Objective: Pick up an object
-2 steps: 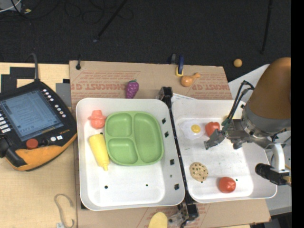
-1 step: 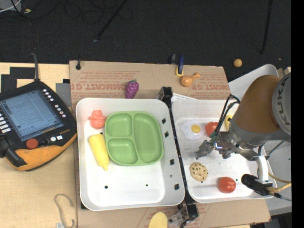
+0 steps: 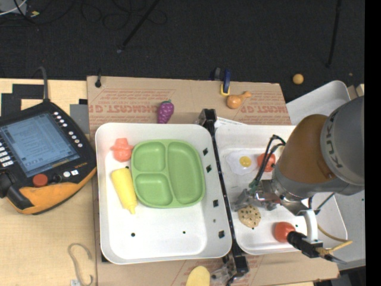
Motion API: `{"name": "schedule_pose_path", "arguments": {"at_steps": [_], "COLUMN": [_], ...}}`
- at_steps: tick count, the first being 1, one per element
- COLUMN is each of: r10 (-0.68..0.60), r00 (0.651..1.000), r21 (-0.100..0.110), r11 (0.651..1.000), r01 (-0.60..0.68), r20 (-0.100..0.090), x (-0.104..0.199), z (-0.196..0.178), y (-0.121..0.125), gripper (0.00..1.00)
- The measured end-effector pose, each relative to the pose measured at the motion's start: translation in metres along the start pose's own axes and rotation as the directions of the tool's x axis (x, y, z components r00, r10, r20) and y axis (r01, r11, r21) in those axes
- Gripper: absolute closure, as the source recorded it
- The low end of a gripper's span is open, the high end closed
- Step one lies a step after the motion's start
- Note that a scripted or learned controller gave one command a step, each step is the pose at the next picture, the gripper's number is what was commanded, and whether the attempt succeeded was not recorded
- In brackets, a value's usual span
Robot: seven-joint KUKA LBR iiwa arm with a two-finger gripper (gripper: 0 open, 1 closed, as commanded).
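In the right bin [image 3: 238, 137], my gripper [image 3: 249, 202] hangs low at the end of the grey and orange arm, just above and touching the top edge of a speckled cookie [image 3: 250, 218]. To the cookie's right lies a red tomato-like piece [image 3: 283, 229]. Toward the bin's back sits a fried-egg toy [image 3: 244, 161], and beside it a red piece [image 3: 268, 159] partly hidden by the arm. Nothing can be seen held in the gripper.
The left bin [image 3: 155, 243] holds a green divided plate [image 3: 166, 173], a yellow piece [image 3: 124, 188] and a pink-orange piece [image 3: 121, 150]. Outside the bins lie a purple grape bunch [image 3: 165, 111], an orange pear [image 3: 235, 100], a yellow fruit [image 3: 198, 275] and a teach pendant [image 3: 38, 154].
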State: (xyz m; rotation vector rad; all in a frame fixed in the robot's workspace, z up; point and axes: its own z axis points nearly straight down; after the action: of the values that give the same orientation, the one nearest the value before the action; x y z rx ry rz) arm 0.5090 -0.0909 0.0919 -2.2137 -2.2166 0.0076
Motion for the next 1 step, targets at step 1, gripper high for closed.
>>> {"name": "schedule_pose_path", "arguments": {"at_steps": [1], "r10": [0.006], "r00": [1.000], "r21": [-0.005], "r11": [1.000], "r01": [-0.006], "r20": [0.001], "x": [-0.0004], "z": [0.0052], "y": [-0.0010], "gripper": [0.00]}}
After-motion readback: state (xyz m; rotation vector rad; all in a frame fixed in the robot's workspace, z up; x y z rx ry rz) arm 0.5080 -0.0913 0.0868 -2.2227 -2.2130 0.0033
